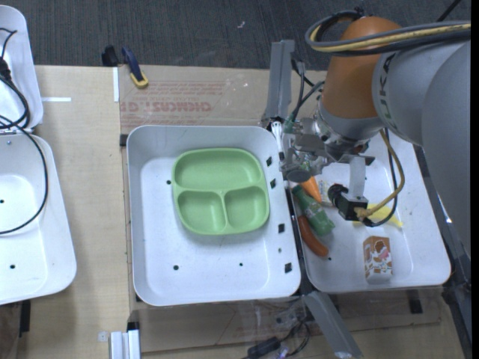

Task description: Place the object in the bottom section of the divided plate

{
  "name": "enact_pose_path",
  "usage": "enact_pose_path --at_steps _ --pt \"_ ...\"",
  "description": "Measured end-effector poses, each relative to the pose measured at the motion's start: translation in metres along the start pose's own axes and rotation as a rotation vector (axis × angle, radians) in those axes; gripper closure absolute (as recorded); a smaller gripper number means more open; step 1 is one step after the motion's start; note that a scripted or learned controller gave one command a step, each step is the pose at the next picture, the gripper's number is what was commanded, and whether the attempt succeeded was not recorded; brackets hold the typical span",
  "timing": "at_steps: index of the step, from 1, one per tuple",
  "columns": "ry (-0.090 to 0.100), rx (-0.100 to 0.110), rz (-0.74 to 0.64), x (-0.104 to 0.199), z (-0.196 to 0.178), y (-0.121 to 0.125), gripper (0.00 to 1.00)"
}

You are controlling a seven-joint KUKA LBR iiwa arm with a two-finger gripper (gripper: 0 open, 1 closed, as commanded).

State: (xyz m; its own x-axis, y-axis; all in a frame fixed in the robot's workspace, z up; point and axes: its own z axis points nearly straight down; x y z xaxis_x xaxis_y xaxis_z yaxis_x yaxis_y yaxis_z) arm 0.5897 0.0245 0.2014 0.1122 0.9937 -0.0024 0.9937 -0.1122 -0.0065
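The gripper [305, 167] hangs over the carrot [311, 189] by the right bin's left wall [293, 200]; finger state indiscernible. Crowded toys could spoil the pick before the divided plate [220, 191].

A large grey arm [438, 88] with rounded casing is seen at the upper right of the frame. An orange band [358, 69] is fitted above the wrist. Black and yellow cables [389, 34] are looped over it, and thinner black wires are attached near the metal end effector [303, 163].
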Motion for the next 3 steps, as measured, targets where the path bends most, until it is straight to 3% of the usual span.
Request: enact_pose_path --at_steps 1,2,3 --pt "-0.001 -0.003 -0.204 0.068 0.012 0.014 1.0" --pt "-0.001 -0.003 -0.311 0.117 0.051 0.054 1.0" --pt "-0.001 -0.004 -0.312 0.117 0.051 0.054 0.0"
